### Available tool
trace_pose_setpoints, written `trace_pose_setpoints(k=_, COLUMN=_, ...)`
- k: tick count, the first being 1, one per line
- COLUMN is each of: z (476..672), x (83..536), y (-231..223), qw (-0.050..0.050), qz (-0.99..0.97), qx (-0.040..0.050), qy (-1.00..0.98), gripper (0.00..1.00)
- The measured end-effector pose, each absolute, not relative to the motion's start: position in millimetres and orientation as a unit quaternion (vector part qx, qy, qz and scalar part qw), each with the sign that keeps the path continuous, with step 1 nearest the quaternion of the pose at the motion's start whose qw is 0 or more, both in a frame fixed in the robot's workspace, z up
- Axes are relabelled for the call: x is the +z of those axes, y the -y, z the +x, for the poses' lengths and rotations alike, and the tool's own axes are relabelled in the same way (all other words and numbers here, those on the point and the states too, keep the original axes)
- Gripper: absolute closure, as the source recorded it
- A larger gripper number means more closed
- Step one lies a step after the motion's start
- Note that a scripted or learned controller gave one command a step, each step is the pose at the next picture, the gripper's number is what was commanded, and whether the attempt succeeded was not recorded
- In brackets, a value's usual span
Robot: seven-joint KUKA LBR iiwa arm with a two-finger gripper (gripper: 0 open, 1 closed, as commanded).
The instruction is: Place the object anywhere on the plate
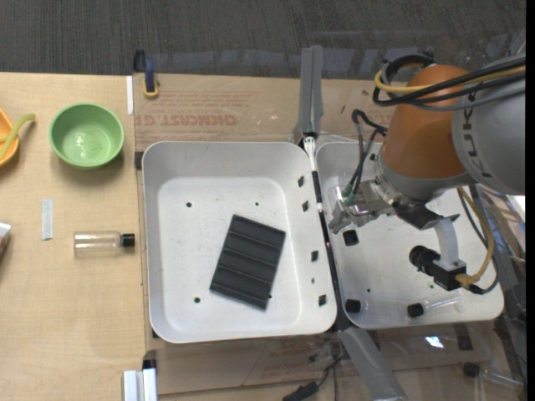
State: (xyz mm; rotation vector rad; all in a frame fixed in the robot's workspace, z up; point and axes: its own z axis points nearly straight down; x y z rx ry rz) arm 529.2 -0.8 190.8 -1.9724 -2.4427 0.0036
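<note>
The left bin [159,249], a shallow white tray with rounded corners and a raised rim, holds a dark grey rectangular plate [247,261] with ridged bands across its face. The plate lies flat and tilted off the bin's axes, near the middle and slightly toward the near edge, with bare white floor open on all 4 sides, widest toward the far-left corner.

The right bin [393,295] sits just beside it, their rims meeting along a row of small black clips. The grey arm [489,140] with its glossy orange band [422,128] covers the bin's far half. The gripper [347,215] hangs low at the bin's left wall, close to the shared rim; whether it is spread or closed cannot be told, as cables and bracket hide it. A small clear pen-like object [439,305] lies on the floor near the bin's front-right edge, well apart from the gripper, with open floor between them.

On the tan wooden worktop [67,307] to the left stand a smooth green bowl [87,136] and a clear vial [102,241] with a black cap lying on its side.
</note>
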Motion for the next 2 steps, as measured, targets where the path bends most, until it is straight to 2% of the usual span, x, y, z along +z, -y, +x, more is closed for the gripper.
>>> trace_pose_setpoints(k=1, z=516.4, x=204.6, y=-90.3, qw=0.000, qz=-0.552, qx=0.0006, qy=0.834, gripper=1.00)
trace_pose_setpoints(k=2, z=516.4, x=204.7, y=-89.9, qw=0.000, qz=-0.553, qx=0.0007, qy=0.833, gripper=0.00)
